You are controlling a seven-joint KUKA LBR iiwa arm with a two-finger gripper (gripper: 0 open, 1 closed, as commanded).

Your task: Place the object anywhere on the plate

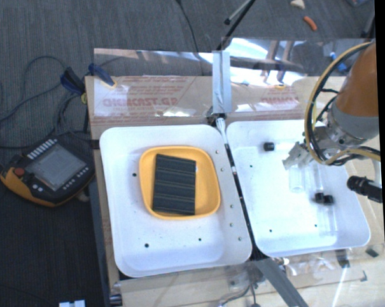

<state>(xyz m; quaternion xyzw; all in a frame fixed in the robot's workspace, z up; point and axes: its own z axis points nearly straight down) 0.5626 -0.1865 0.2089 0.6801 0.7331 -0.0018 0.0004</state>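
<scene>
Two white bins (178, 258) on bench (145, 101)

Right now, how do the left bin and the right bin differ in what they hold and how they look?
The left bin holds a yellow plate with a dark ribbed block lying on it; the right bin holds no plate, just small dark bits. The arm's gripper hangs over the right bin, while nothing hangs over the left bin. Both are shallow, white and sit side by side.
</scene>
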